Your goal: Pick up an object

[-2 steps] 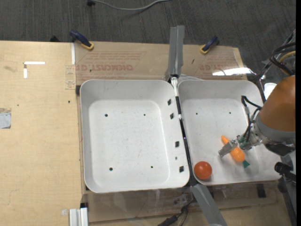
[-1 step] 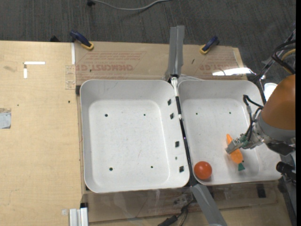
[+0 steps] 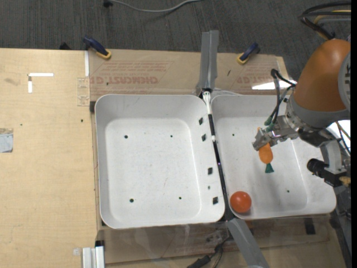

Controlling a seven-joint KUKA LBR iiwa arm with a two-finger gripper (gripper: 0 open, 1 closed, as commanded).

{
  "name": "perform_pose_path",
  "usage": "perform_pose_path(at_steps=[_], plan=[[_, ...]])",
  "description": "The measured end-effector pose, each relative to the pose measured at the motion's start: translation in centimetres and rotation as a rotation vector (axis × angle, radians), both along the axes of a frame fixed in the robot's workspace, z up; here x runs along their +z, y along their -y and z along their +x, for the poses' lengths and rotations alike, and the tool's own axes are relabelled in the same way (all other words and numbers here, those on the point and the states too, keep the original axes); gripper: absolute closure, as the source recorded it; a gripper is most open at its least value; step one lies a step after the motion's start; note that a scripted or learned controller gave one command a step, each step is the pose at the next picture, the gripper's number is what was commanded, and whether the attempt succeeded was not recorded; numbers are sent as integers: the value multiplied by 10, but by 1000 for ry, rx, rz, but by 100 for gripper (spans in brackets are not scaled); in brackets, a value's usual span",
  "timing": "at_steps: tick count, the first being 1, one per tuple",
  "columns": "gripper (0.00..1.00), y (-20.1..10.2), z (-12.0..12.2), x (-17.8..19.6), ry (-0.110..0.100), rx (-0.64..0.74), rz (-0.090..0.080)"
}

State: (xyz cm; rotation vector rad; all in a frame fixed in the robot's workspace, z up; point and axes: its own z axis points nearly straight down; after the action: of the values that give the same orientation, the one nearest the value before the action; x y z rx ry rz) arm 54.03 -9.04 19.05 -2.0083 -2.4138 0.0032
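My gripper (image 3: 264,143) hangs over the middle of the right bin (image 3: 312,205). It is shut on a small orange toy carrot (image 3: 266,154). The carrot hangs down from between the fingers, green tip lowest, and seems lifted off the bin floor. An orange ball (image 3: 241,201) lies in the right bin's near left corner, well below and left of the gripper.
The left bin (image 3: 111,149) sits beside the right one, with a grey divider bar (image 3: 210,66) running between them. Two blue-and-yellow clamps (image 3: 96,47) hold the cardboard at the back. Cables and a black fitting (image 3: 326,171) crowd the right edge.
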Motion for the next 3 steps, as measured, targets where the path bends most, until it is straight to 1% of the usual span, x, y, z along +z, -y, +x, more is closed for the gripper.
perform_pose_path(at_steps=[1,2,3], plan=[[100,84,-62,55,2,474,1],[0,84,-62,56,2,474,1],[0,29,-24,-100,0,373,2]])
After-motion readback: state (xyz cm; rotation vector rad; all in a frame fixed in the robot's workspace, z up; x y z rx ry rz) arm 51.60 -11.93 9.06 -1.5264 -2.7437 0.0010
